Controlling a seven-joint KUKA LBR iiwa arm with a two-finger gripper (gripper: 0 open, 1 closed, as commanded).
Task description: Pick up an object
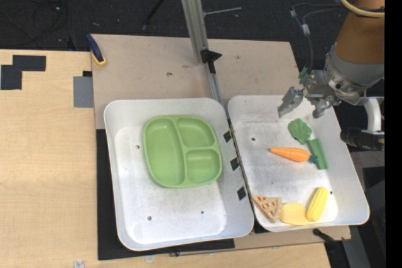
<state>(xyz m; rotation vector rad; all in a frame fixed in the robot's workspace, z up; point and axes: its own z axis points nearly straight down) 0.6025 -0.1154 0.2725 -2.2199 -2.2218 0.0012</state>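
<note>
My gripper [306, 105] hangs over the far part of the right bin [264, 141], its two fingers spread open with nothing between them. Just below it lies a green broccoli piece [300, 129] with a green stalk [316, 153] running toward the near right. An orange carrot [290, 154] lies beside them in the bin's middle. At the bin's near edge sit a pizza slice [267, 206], a yellow lemon-like piece [292, 213] and a yellow corn cob [317, 203].
The left bin [125, 210] holds a green divided plate [183, 150]. An upright aluminium post [192, 16] stands behind the bins. Black clips [233, 163] join the two bins along the middle seam.
</note>
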